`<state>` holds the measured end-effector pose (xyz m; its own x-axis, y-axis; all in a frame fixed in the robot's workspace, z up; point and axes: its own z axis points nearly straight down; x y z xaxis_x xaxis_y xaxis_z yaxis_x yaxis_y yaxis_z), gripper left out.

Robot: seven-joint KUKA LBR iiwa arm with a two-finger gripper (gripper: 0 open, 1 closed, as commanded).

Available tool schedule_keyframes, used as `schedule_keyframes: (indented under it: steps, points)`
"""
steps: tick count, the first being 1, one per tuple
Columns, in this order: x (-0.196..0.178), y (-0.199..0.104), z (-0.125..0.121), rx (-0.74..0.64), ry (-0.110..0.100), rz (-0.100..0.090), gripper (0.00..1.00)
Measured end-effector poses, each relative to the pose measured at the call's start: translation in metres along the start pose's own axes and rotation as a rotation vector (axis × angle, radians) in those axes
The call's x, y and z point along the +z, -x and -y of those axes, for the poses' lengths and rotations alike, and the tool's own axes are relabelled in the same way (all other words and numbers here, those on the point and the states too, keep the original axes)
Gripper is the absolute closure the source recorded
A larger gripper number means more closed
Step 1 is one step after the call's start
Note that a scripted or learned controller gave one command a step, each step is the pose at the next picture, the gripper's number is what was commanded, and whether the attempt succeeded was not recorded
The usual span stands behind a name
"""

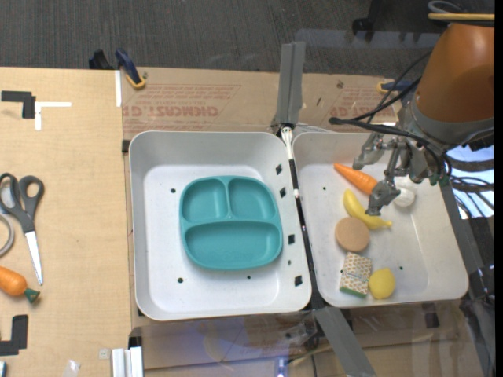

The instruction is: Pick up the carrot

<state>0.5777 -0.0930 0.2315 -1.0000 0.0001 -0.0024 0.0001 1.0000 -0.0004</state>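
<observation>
hand (383,197) beside banana (363,211) | carrots: two (356,177) (13,282) | bins: two (146,234) (440,258)

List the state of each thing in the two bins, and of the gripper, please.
carrot: lying in the right bin, not held.
banana: lying beside the gripper.
round brown piece: lying flat.
sponge: lying beside the lemon.
lemon: resting on the floor.
teal plate: flat in the left bin.
gripper: low over the banana.

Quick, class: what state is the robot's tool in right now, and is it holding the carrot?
Tool: open or shut cannot be told; it hangs over the right bin, beside the carrot, with nothing visibly held.
</observation>
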Motion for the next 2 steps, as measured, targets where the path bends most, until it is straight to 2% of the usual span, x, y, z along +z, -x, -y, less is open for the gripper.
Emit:
schedule_keyframes:
  steps: [1,2]
  points:
    - [0.138,0.024,0.016,0.095,0.000,0.002,0.00]
    - [0.137,0.060,0.032,0.255,0.000,0.004,0.00]
